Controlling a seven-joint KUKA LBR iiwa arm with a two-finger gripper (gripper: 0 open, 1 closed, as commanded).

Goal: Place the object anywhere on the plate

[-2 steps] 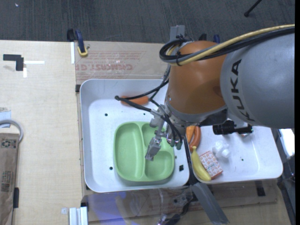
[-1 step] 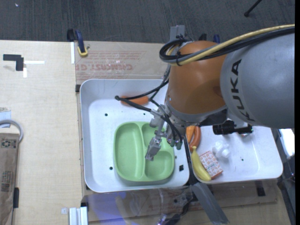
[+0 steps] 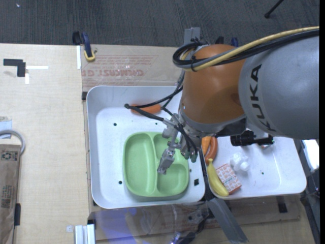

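A light green plate point(image 3: 139, 161) with two compartments lies in the left white bin point(image 3: 104, 146). My gripper point(image 3: 165, 164) hangs over the plate's right compartment, close to the divider, pointing down. I see no object between its tips from this angle. The big orange wrist and grey arm cover the bin's upper right part. An orange carrot-like object point(image 3: 147, 107) lies near the bin's back wall, partly hidden under the arm.
The right bin point(image 3: 277, 179) holds a yellow banana point(image 3: 216, 181), a small red-and-white box point(image 3: 229, 178), a white crumpled item point(image 3: 238, 161) and an orange-red piece point(image 3: 209, 146). A brown paper bag point(image 3: 9, 182) lies at the bench's far left.
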